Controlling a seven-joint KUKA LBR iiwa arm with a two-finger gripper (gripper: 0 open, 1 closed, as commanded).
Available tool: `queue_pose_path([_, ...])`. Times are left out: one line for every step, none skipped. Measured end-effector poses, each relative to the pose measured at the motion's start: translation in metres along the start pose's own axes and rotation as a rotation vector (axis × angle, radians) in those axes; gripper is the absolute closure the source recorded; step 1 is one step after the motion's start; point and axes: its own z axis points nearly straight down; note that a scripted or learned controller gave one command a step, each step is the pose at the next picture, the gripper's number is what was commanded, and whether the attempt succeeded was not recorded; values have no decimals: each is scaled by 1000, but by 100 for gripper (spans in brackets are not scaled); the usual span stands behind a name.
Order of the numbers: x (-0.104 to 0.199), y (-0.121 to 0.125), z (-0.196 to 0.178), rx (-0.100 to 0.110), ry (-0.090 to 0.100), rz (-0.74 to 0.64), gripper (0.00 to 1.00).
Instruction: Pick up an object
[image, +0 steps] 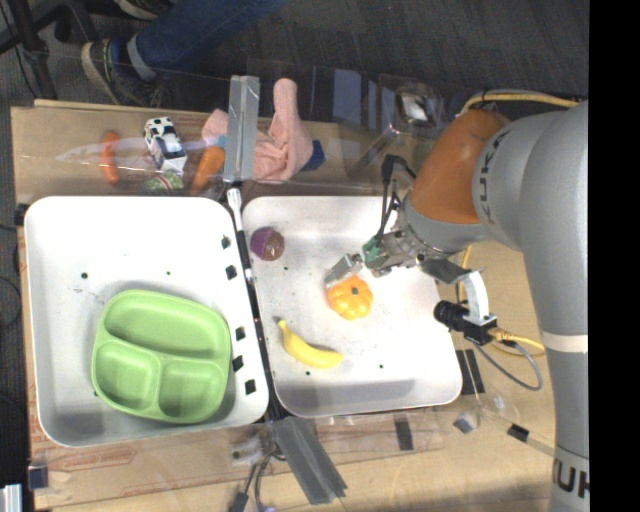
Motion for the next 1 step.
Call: queue_pose_path([-12,-40,61,2,1,-14,0])
